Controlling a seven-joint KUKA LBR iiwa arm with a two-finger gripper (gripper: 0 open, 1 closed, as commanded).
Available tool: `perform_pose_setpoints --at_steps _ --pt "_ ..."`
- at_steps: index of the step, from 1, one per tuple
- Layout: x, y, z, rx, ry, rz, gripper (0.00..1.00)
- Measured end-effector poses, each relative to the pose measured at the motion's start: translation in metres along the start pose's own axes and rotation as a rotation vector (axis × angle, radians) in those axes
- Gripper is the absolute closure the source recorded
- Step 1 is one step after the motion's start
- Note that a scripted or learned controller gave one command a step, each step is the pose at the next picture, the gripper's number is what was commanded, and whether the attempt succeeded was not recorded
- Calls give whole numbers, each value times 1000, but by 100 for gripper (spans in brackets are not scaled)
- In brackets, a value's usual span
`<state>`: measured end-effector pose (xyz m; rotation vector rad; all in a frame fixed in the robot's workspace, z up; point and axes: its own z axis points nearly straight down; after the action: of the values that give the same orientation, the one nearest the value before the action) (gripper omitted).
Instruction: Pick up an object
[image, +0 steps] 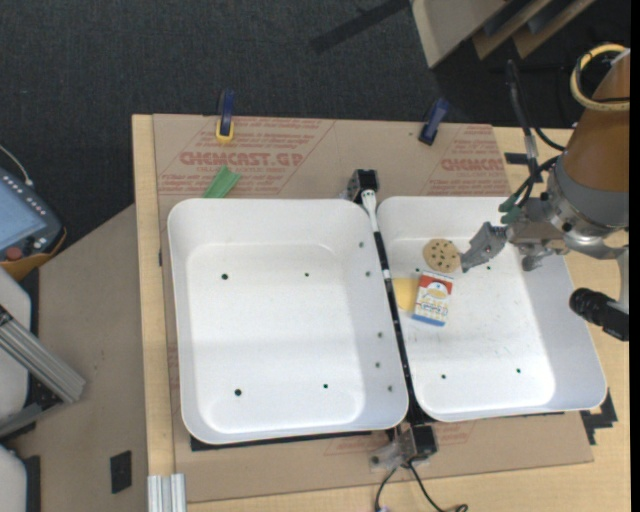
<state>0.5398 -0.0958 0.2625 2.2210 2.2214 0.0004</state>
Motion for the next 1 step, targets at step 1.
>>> perform_pose_setpoints --at_steps 1 --pt "-64 56 -130 -19 -9 4 0"
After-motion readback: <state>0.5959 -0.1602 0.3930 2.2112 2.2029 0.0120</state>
